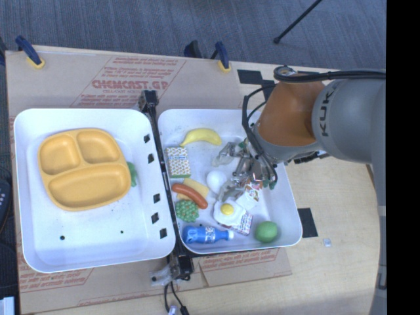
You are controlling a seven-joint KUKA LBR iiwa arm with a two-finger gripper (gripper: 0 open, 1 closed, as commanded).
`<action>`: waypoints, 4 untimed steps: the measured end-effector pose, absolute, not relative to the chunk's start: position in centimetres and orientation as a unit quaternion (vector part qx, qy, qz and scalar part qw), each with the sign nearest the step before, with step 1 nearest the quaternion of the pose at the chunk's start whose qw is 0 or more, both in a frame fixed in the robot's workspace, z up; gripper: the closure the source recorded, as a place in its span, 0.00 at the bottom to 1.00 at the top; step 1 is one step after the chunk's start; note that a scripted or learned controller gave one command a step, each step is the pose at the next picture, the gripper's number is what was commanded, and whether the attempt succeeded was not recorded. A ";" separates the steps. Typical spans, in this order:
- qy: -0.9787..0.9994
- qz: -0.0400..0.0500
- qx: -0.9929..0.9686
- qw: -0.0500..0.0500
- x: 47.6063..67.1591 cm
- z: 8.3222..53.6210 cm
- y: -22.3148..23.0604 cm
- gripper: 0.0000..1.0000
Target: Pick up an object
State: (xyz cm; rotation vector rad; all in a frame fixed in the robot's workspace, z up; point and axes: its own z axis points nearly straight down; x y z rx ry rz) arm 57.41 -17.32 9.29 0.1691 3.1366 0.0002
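Two shallow white bins lie below me; my gripper point(244, 176) hangs low in the right bin point(287, 205), over a white egg point(215, 178) and a white packet point(243, 205). Whether my jaws are apart, I cannot tell.

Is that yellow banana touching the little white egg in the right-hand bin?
Apart. The camera view shows bare white bin floor between the banana and the egg.
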 end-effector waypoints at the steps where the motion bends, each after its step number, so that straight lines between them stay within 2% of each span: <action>1: 0.999 0.000 -0.041 0.003 52.8 9.4 -19.6 0.00; 2: 0.995 0.001 -0.103 -0.002 53.5 9.2 -14.1 0.00; 3: 0.996 0.000 -0.085 0.000 55.4 9.2 -9.0 0.00; 4: 0.989 -0.001 -0.151 0.009 50.1 9.4 -9.3 0.00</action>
